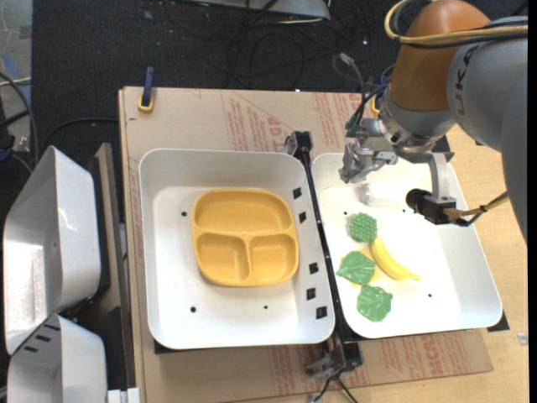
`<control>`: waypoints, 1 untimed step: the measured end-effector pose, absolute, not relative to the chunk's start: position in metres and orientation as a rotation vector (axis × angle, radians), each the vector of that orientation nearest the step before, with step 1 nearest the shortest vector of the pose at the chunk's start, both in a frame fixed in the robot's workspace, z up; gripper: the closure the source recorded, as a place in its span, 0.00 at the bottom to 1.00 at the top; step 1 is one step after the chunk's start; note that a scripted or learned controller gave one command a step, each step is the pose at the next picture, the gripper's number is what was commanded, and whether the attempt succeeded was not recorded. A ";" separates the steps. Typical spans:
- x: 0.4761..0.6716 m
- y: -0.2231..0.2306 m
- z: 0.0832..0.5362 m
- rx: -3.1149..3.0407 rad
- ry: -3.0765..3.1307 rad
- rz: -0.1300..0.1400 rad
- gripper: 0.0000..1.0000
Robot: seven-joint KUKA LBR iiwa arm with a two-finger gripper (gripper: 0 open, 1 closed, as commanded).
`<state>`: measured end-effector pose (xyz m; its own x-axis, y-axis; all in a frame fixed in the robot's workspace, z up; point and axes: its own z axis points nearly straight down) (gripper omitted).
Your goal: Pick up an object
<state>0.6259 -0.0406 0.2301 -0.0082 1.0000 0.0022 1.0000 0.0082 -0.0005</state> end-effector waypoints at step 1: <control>0.615 0.016 0.220 -2.210 -2.228 0.001 1.00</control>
